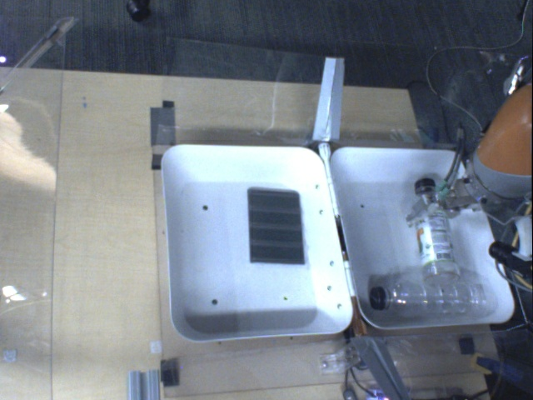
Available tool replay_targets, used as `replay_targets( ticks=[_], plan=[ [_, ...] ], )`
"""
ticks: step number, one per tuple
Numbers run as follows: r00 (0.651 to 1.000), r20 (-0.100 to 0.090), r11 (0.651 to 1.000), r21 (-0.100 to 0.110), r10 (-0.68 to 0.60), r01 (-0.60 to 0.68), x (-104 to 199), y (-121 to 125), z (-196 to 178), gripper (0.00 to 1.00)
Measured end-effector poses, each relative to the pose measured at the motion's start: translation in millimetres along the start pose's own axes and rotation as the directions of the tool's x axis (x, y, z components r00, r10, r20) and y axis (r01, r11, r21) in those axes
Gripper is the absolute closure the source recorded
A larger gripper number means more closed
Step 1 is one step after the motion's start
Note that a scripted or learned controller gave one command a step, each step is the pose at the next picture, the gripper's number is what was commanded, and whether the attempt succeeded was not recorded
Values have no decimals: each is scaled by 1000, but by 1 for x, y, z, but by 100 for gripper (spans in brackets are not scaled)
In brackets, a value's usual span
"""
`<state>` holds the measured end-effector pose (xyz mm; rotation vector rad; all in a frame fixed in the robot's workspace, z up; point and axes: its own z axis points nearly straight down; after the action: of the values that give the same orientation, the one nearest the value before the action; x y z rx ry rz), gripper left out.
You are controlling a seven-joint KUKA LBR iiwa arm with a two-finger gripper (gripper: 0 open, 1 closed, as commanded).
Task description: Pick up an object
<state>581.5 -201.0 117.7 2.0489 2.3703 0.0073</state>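
In the right bin (366,190) lie two clear plastic bottles. One small bottle (434,238) with a black cap and a white label points toward the bin's back. The larger bottle (433,297) lies along the front wall, its black cap to the left. A dark ribbed rectangular block (276,226) rests flat in the middle of the left bin (191,223). The arm, with its orange band (510,136), reaches in from the right, and my gripper (454,194) hangs by the small bottle's cap end.
A grey metal bar (329,98) stands behind the seam between the bins. Cables (508,261) hang off the arm at the right edge. A clear plastic sheet (33,182) covers the bench on the left.
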Motion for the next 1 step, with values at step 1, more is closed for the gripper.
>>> replay_targets(
  ticks=[1],
  plan=[
    [999, -2, 999, 4, 40, -40, 8, -88, -23, 0]
  ],
)
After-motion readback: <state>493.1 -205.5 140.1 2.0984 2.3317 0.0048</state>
